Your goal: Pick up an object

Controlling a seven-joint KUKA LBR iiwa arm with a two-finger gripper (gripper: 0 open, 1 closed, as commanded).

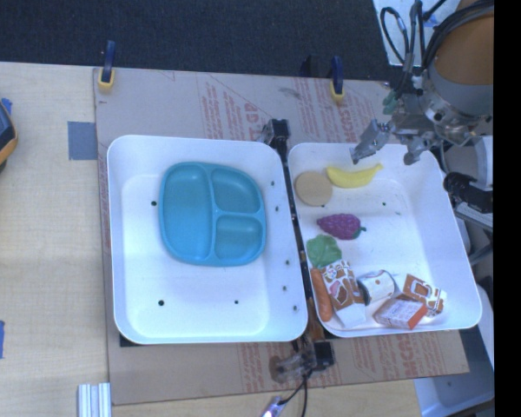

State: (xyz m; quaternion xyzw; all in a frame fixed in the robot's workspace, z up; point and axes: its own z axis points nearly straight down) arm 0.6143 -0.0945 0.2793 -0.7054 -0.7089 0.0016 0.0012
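A: Fingers?
B: Spread apart, nothing between them. Gripper (388, 146) hangs in the upper right of the frame, over the far edge of the right bin (456, 259). One fingertip sits just above the banana's (354, 175) right end; can't tell if it touches.

A: Arm?
B: Grey with an orange band, coming in from the top right corner.

A: Contents of that bin?
B: Banana at the top, a tan round cookie (313, 188) just left of it. Purple grapes (339, 226) below, then a green leafy piece (323, 250). Carrot (321, 293) along the left wall. Small cartons (410, 303) cluster at the lower edge.

A: Left bin?
B: Left bin (130, 259) holds a blue divided plate (213, 213), left of centre frame.
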